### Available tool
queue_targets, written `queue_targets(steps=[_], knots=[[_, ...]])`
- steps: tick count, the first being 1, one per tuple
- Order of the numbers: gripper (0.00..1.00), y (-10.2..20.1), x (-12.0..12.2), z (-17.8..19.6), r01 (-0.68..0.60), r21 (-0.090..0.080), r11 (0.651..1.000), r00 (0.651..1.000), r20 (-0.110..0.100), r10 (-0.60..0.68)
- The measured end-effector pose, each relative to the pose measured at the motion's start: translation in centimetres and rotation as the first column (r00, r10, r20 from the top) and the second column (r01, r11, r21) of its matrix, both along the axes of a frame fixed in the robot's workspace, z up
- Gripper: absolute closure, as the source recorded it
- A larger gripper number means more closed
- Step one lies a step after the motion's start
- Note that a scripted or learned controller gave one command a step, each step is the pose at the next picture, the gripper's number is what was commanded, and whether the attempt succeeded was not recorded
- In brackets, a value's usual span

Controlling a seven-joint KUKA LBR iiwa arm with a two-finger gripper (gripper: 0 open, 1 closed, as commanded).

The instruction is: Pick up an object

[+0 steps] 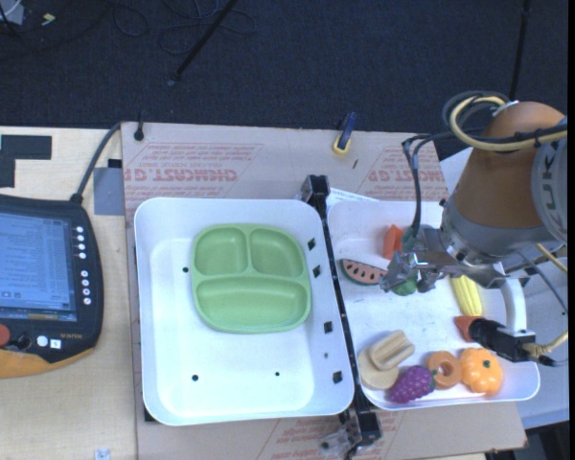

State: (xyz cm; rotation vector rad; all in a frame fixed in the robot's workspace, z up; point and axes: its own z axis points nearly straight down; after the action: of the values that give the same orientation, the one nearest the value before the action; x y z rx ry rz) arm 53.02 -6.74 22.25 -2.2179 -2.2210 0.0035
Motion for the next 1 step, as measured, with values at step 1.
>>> queue_targets(steps=[1], knots=[[1.0, 0.58, -0.98, 1.5, -0.001, 0.0, 1.0, 1.0, 0.002, 0.001]])
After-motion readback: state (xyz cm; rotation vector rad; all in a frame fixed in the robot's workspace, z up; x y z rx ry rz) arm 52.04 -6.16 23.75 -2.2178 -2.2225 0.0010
